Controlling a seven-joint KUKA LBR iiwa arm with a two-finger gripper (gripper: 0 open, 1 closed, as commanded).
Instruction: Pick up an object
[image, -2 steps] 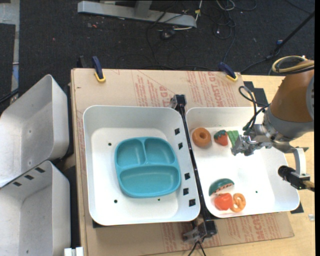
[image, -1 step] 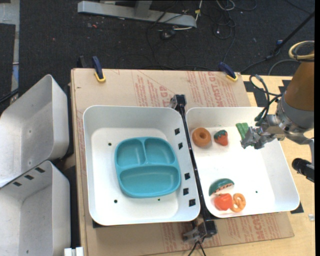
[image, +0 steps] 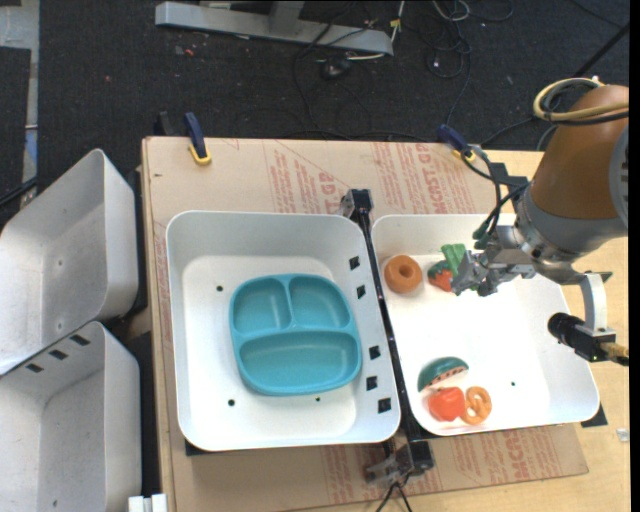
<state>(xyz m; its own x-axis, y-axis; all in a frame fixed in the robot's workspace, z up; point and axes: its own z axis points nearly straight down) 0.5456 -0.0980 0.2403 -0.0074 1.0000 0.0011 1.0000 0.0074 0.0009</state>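
Cardboard-covered bench (image: 260, 170) | gripper (image: 470, 275) low beside red-green toy strawberry (image: 443, 272) in right white bin (image: 560, 385) | finger state: cannot tell | nothing lifted yet

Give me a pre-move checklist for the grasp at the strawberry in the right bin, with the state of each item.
1. Target in sight: strawberry, red with a green top, lies in the right bin: ok.
2. Gripper placed at the target: it sits right beside the green top: ok.
3. Object between the fingers: cannot tell.
4. Neighbours apart: the donut lies close on the strawberry's left: not ok.
5. Other toys out of the way: watermelon slice, red pepper and pretzel lie at the near edge: ok.
6. Drop place: teal divided plate lies flat in the left bin: ok.
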